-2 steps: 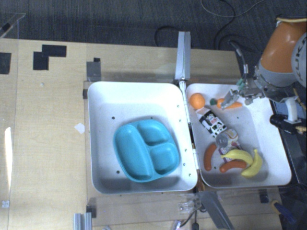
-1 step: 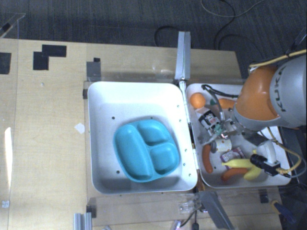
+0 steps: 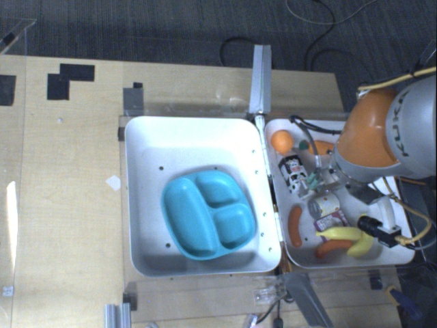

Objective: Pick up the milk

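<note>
The milk (image 3: 329, 214) looks like a small grey-white carton with a purple label, lying in the right bin (image 3: 396, 257) just above the banana. My gripper (image 3: 316, 181) hangs low over the middle of that bin, directly above and slightly left of the carton. The arm's orange band and grey wrist (image 3: 372, 139) cover the bin's upper right part. I cannot make out whether anything is in the gripper.
Around the carton lie an orange (image 3: 280, 141), a sausage (image 3: 295, 225) by the left wall, a yellow banana (image 3: 348, 238) and a second sausage (image 3: 326, 249) at the front. The left bin (image 3: 147, 149) holds a blue divided plate (image 3: 208, 214).
</note>
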{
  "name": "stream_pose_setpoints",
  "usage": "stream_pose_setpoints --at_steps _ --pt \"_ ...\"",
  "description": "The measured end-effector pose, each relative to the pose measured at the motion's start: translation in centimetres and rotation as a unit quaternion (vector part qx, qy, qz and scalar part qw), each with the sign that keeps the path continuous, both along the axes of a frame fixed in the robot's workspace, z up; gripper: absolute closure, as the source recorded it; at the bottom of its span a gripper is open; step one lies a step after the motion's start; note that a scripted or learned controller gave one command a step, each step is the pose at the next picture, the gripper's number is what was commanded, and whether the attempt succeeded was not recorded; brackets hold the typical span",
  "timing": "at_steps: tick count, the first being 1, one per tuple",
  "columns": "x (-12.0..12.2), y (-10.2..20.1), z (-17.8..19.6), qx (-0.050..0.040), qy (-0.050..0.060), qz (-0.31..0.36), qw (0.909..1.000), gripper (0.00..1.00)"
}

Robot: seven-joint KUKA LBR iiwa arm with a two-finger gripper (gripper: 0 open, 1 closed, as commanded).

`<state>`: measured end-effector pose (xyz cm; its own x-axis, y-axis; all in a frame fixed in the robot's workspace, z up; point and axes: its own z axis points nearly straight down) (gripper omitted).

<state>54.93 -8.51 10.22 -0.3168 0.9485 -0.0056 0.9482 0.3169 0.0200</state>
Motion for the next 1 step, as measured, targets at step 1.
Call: stream_pose_setpoints --at_steps 1 --pt "4.09 4.56 8.42 -0.0007 0.007 0.022 0.9997 1.00"
